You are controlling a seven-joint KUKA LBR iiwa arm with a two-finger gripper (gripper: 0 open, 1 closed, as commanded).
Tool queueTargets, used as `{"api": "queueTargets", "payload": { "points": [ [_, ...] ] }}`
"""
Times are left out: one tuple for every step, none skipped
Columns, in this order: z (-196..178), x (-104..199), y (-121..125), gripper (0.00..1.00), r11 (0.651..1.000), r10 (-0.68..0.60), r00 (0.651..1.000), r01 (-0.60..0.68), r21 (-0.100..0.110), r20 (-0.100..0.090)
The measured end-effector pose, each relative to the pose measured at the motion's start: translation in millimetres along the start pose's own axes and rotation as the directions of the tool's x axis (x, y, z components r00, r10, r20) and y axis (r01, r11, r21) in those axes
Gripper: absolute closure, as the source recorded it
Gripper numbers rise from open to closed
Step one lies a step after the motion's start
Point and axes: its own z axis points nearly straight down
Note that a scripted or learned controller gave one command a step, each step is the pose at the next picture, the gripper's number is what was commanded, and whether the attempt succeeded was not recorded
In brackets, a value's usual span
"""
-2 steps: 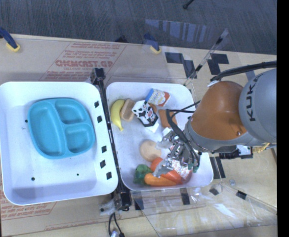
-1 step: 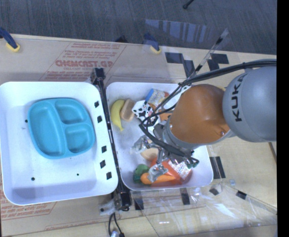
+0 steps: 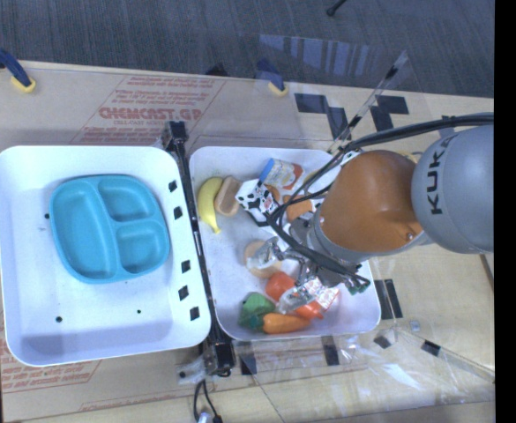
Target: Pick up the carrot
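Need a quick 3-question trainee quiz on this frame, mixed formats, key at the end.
1. True or false: the carrot lies in the left bin.
2. What sits in the left bin? A) a blue divided tray B) a red bowl C) a stack of cups
3. Fill in: the banana lies near the ____ wall of the right bin.

Key
1. False. The carrot lies in the right bin, near its front edge, beside a green item, with the gripper just above it.
2. A.
3. Left, next to the divider between the bins.
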Motion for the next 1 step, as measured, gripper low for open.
{"api": "queueTargets", "payload": {
  "points": [
    [-68.6, 8.6, -52.5, 0.00, 0.925, -0.380, 0.925, 0.379, -0.020, -0.012]
  ]
}}
